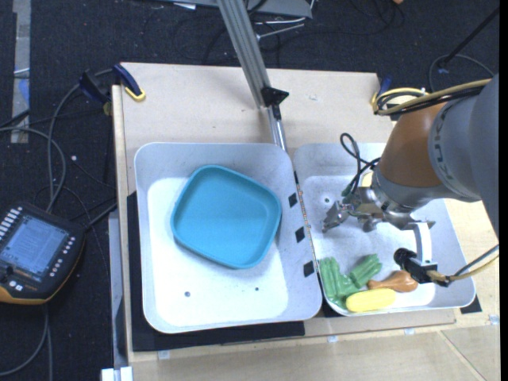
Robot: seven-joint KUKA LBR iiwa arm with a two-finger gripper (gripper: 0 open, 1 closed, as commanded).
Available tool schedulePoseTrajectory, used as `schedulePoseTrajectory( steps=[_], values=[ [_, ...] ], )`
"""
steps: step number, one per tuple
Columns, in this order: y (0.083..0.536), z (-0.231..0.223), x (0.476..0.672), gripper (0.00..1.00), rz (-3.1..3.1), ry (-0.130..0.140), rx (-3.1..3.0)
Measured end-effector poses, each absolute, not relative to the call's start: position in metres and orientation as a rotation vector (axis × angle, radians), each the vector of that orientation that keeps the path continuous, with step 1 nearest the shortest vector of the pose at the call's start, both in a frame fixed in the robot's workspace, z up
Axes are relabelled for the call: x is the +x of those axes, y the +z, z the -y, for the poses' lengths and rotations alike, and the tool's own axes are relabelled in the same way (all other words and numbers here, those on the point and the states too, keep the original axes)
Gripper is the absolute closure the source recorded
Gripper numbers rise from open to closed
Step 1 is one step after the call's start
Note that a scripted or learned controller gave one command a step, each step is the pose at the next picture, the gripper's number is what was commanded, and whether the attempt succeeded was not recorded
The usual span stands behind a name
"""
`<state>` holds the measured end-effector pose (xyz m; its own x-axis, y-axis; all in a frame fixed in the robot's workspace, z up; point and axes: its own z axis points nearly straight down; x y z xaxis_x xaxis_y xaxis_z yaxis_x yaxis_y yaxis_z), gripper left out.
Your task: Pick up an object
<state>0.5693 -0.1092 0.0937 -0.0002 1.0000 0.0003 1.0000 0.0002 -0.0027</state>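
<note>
The gripper (337, 215), fingers slightly apart and holding nothing, hangs over bare floor in the right bin (317, 159). Green beans (349, 276), a yellow piece (370, 300) and an orange piece (394, 280) crowd its near edge. A blue plate (227, 216) sits in the left bin (159, 292).

We see arm (468, 137): thick rounded grey casing | orange band (413, 141): broad, glossy, copper-toned, just above the wrist | wrist: grey metal section below the band | cables (413, 95): yellow and black loops by the band, thin black lead curling near the wrist | gripper (337, 215): small, dull metallic grey
</note>
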Motion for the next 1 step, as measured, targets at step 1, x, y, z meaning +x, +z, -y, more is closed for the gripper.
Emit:
schedulePoseTrajectory(
  steps=[1],
  values=[
    [0.1054,0.1095,0.5699,1.00,2.221,0.000,-2.222]
  ],
)
